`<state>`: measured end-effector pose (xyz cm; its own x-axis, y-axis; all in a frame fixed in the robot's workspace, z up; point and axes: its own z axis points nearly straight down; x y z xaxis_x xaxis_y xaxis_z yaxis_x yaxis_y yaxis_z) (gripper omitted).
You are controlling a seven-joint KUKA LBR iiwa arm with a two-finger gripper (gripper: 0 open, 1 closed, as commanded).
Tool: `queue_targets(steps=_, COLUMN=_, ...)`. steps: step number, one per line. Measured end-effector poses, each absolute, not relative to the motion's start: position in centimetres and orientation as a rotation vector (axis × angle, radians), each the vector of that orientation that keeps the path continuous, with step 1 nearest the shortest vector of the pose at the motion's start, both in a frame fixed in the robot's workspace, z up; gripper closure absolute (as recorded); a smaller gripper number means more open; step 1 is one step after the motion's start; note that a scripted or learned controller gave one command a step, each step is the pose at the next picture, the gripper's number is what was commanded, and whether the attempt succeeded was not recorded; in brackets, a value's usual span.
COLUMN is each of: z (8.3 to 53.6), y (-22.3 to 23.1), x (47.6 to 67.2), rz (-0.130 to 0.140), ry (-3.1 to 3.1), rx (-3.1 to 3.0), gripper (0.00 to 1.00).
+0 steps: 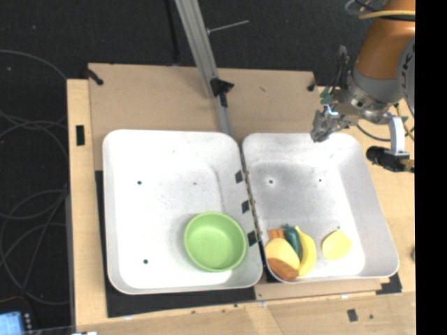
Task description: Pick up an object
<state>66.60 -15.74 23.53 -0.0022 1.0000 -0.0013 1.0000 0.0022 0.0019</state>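
Well apart, fingers [323, 132] and yellow lemon [336, 245]

I count two white bins: the left bin [140, 159] and the right bin [349, 180]. In the left one I see one green bowl [215, 241]. Near the front of the right one I see one yellow round object [336, 245] and one cluster of toy food [290, 252], its pieces too bunched to count.

Left bin [140, 159]: green bowl [215, 241], lower right corner. Right bin [349, 187]: yellow lemon-like piece [336, 245] and a cluster of orange, yellow and green items [290, 253] along lower edge. Gripper [323, 128]: upper right of frame, above right bin's top rim.
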Motion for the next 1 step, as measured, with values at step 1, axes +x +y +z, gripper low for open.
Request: queue_targets(steps=1, z=24.68, y=-10.69, x=66.70, rz=0.002, ry=2.226, rx=2.218, gripper=1.00)
